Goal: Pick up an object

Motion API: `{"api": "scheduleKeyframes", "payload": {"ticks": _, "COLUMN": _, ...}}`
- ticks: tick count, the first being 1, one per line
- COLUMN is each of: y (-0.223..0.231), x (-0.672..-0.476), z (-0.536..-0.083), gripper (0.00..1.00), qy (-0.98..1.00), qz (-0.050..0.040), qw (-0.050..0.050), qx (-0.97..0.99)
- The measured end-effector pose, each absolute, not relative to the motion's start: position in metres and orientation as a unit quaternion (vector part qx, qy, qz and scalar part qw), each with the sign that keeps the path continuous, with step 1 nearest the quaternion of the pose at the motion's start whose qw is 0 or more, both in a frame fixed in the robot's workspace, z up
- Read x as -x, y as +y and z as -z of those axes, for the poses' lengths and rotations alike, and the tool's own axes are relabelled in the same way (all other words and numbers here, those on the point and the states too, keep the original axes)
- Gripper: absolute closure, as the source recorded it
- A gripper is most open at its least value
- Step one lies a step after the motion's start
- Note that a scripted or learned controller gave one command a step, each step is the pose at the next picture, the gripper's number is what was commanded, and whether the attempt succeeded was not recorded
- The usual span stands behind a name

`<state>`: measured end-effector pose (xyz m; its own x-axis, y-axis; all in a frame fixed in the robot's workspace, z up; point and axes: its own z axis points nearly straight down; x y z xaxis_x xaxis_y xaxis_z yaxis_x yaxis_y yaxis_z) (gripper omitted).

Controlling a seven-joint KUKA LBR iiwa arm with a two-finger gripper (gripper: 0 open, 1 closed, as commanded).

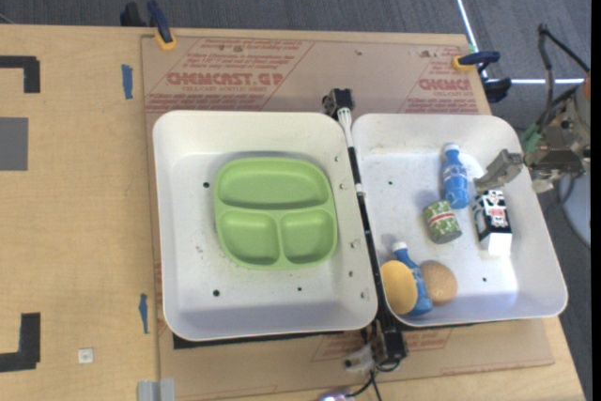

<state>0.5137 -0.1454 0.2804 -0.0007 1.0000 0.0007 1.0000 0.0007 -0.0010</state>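
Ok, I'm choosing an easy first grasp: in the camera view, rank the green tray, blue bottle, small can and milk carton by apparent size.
Largest to smallest:
1. green tray
2. blue bottle and milk carton, too alike to rank
3. small can

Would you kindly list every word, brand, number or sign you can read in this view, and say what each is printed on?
"CHEMCAST" followed by letters that look like "GP": red print on the brown board under the bins, at upper left.
The same red print shows at the board's upper right, cut off by the right bin.
Blue bottle label: too small to read.
Green can label: blurred.
Black and white carton: markings unreadable.
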Motion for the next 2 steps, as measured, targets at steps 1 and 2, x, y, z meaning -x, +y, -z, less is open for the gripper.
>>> {"api": "scheduleKeyframes", "payload": {"ticks": 1, "y": -0.184, "x": -0.550, "z": -0.186, "gripper": 0.00, "qy": -0.702, "qz": -0.0004, "qw": 0.001, "qx": 0.712}}
{"api": "scheduleKeyframes", "payload": {"ticks": 2, "y": -0.166, "x": -0.548, "z": -0.122, "gripper": 0.00, "qy": -0.739, "qz": 0.0057, "qw": -0.010, "qx": 0.674}}
